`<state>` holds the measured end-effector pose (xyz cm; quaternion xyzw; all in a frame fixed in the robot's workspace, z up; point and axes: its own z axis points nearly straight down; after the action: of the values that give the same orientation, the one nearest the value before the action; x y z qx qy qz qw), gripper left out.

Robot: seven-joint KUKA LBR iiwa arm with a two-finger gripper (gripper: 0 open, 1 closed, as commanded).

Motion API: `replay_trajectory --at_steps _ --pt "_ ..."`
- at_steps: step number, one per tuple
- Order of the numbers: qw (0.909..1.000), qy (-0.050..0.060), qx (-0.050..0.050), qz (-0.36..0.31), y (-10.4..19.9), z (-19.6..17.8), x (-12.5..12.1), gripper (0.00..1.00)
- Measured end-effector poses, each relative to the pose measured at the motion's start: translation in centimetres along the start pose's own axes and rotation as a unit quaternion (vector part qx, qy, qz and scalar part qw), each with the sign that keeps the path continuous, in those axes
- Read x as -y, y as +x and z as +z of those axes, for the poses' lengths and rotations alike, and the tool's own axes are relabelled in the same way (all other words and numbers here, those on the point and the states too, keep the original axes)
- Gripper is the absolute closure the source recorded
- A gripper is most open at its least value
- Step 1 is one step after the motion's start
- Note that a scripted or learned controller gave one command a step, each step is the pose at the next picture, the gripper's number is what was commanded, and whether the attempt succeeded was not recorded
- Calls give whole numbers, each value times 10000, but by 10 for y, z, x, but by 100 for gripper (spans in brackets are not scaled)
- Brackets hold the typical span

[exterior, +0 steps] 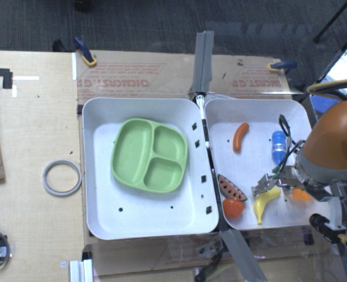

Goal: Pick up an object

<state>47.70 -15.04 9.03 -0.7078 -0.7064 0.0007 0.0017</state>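
One fixed camera looks down at a slant from above on both bins, arm entering right.

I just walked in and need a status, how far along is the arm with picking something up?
Done: the arm has reached into the right bin, and its gripper sits low just above the banana. In hand: nothing is visibly lifted; the banana, sausage, blue bottle and tomato all lie on the bin floor. Left: the grasp and the lift.

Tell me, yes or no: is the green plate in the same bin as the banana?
No. The green plate lies in the left bin; the banana is in the right bin.
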Motion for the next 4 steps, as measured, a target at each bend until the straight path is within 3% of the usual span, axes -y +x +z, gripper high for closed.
replay_trajectory --at_steps 1,2,3,4 --pt "10000 0 -4 14 0 -8 -1 100" --pt "10000 -6 8 -9 -55 0 -60 100" --pt "10000 -4 2 -10 -54 0 -60 0" --pt "10000 -17 -42 -74 -62 -1 -137 0"
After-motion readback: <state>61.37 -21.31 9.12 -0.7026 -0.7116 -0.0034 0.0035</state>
